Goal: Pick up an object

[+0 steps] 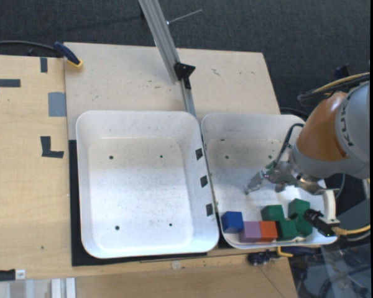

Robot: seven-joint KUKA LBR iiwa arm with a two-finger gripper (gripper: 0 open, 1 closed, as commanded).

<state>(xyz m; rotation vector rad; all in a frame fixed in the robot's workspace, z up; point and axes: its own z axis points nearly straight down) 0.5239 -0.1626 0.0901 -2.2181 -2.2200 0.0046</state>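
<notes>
The gripper [256,184], finger state indeterminate, hangs at 11 o'clock from small blocks [265,226], apparently light and rigid; grasp opposing flat faces

Your grey arm [351,129] reaches in from the right, orange band [320,132] above the wrist, with the gripper [256,184] angled down to the left, its fingers slightly spread.
</notes>
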